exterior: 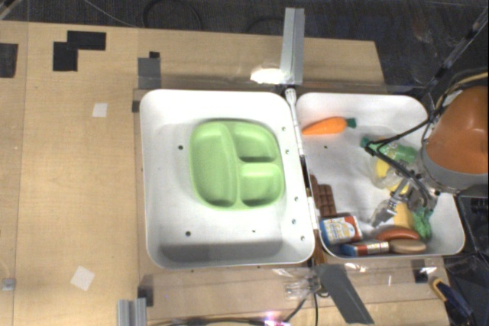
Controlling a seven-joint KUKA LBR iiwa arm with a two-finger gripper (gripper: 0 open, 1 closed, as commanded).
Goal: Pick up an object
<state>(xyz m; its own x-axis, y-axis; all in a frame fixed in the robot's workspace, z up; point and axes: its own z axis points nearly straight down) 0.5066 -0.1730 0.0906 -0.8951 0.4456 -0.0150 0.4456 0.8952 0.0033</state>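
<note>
Pincer low over the cluttered near corner of the right bin, nothing seen held.

Camera view: the arm [458, 137] reached in from the right, and the pincer [391, 208] sat low in the right bin [344, 156] among small items; whether its fingers were spread or pressed together could not be told. A carrot [325, 127] lay apart near the far wall, a chocolate bar [325, 198] by the divider, a small carton [340, 227] and a hot dog [403, 234] crowded the near wall. The left bin [164, 187] held a green divided tray [235, 163]. Judged: the pile was tight, so a good grasp needed one item straddled cleanly, neighbours not clipped, then a straight lift.
</note>
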